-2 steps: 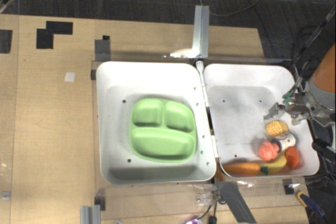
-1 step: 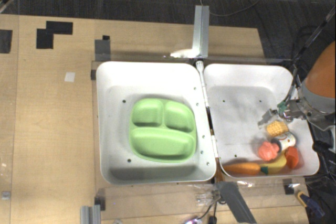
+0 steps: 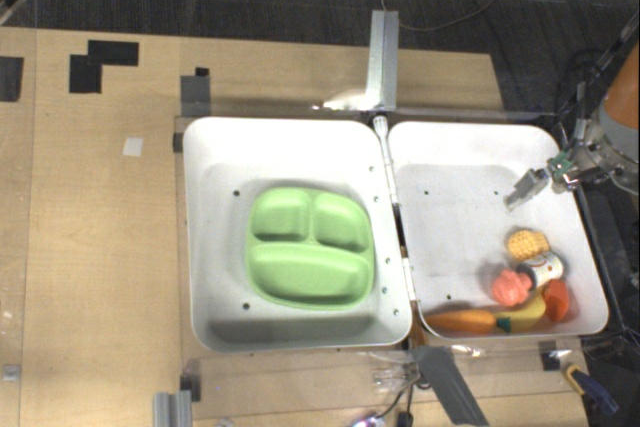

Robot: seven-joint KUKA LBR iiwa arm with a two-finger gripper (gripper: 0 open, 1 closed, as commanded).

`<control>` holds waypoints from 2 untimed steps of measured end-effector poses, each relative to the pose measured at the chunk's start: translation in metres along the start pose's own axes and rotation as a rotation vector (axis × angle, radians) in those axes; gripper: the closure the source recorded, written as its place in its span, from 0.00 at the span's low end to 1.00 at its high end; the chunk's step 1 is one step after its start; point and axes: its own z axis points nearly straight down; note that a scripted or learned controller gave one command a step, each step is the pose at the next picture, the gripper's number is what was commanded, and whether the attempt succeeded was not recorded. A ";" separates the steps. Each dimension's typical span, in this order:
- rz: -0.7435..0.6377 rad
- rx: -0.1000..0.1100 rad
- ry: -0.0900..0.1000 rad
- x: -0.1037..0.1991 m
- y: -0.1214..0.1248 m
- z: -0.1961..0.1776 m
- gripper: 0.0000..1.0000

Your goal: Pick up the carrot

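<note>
The carrot point(image 3: 462, 320) is a long orange piece lying flat along the front wall of the right bin point(image 3: 450, 205), at its near left corner. The gripper point(image 3: 525, 185) hangs over the right bin's far right side, well behind the carrot and apart from it. It reaches in from the arm at the right edge, and nothing shows in it.
Beside the carrot sit a banana point(image 3: 527, 312), a red piece point(image 3: 557, 300), a pink piece point(image 3: 511, 287), a white and black item point(image 3: 546, 267) and a yellow corn cob point(image 3: 527, 243). The left bin point(image 3: 215, 175) holds a green divided plate point(image 3: 308, 248).
</note>
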 end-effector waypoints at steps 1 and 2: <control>0.022 0.002 0.001 0.019 -0.021 0.047 0.00; -0.206 0.001 0.000 0.001 -0.028 0.054 0.00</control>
